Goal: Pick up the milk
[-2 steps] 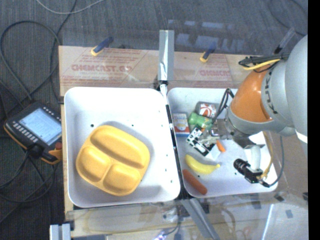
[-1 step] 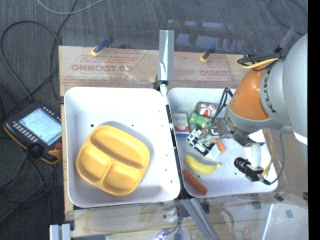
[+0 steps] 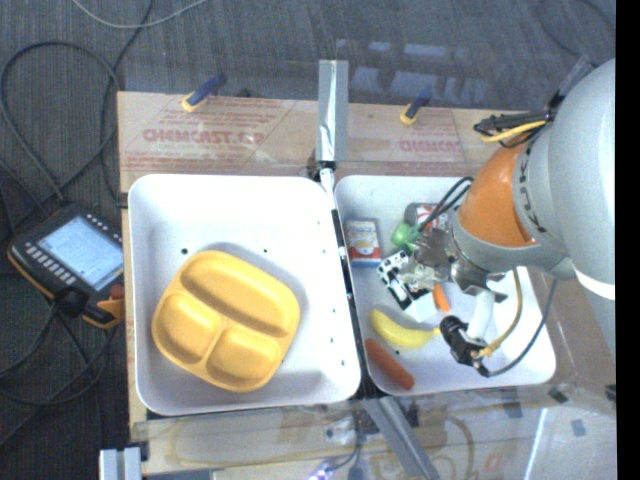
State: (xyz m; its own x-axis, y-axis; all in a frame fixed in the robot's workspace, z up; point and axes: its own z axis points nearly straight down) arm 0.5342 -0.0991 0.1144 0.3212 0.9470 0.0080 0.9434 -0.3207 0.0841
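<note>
A small white milk carton with red-orange print (image 3: pixel 362 240) is observed in the right bin, against its left wall. The jaws' state cannot be told. The carton is judged light, crushable; flat sides are recommended for grasping.

arm casing (image 3: pixel 590 178): smooth pale grey, rounded and bulky
wrist band (image 3: pixel 500 203): glossy orange, dome-shaped
wrist flange (image 3: pixel 478 253): grey metal ring beneath the orange
cables (image 3: pixel 510 123): black and yellow, looping beside the casing and trailing below the wrist
end effector (image 3: pixel 408 273): dark mechanism with white parts, details too small to tell
</note>
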